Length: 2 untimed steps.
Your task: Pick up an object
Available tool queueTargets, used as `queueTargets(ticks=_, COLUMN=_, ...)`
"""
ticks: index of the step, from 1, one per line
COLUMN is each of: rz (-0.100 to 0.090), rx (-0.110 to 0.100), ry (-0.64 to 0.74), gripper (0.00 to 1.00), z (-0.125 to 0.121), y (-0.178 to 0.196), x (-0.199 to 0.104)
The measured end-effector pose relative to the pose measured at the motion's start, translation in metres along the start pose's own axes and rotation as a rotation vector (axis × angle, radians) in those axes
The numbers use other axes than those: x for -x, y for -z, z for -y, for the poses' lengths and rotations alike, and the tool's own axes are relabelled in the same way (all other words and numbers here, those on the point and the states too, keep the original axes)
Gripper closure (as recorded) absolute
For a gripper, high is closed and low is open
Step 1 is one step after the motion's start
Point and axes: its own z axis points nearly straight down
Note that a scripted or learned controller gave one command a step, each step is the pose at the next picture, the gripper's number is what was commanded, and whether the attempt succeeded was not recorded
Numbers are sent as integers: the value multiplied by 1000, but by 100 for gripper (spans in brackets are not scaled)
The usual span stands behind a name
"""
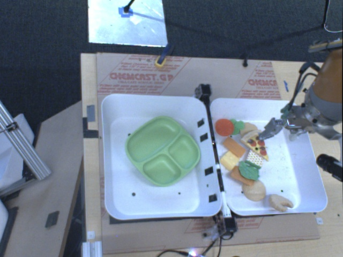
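Bench: a pale board printed with red lettering carries two shallow white bins side by side on dark carpet. A shiny metal plate (127, 14) lies on the floor at 12 o'clock.

Left bin (115, 197) holds a green divided tray (162, 150), tilted.

Right bin (308, 189) holds toy food clustered toward its 9 o'clock side: a red tomato (224, 126), a pizza slice (256, 145), a yellow cheese wedge (229, 160), green leaf (249, 170), a tan round piece (254, 190), and a beige piece (280, 201) at 6 o'clock.

The gripper (271, 128) sits at the pile's 2 o'clock edge, just beside the pizza slice. Whether the jaws are wide or narrow cannot be made out. The arm is cut off at the frame's 3 o'clock edge.
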Motion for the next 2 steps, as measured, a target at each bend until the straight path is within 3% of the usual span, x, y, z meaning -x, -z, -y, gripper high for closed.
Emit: queueTargets(ticks=2, rz=-2, rx=-6, ry=-1, gripper=0, z=-4, y=-107, x=-14)
